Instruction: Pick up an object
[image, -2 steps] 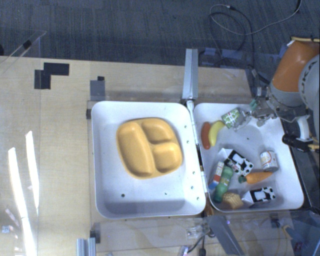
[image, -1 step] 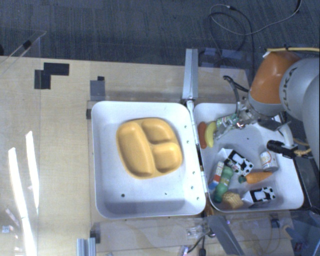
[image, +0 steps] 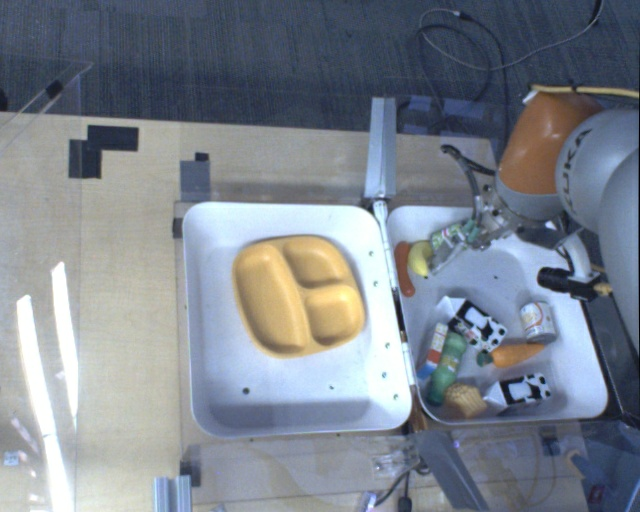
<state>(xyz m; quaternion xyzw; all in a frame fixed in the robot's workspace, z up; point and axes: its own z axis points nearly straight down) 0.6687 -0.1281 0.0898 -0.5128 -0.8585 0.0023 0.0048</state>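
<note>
The gripper (image: 487, 222) sits over the far end of the right bin (image: 592, 400), hanging below the grey arm (image: 600, 170) with its orange band (image: 540, 140). A clear plastic bottle (image: 455, 240) with a green label lies tilted with one end right at the gripper, but I cannot tell whether the gripper grips it or merely touches it.

Just beside the bottle's lower end lies a yellow banana (image: 420, 260), and next to that, along the bin's left wall, a red sausage (image: 403, 270). Nearer the middle of the same bin rests a black-and-white patterned box (image: 470, 325), with a green bottle (image: 448, 355) and a small colourful stick (image: 437, 343) to its left. An orange carrot (image: 515, 354) lies to the right of these, and a small can (image: 538, 322) stands near the right wall. At the near edge sit a tan round roll (image: 462, 400) and a second black-and-white box (image: 525, 390).

The left bin (image: 200, 330) holds a yellow divided tray (image: 298, 295), well apart from the gripper.
</note>
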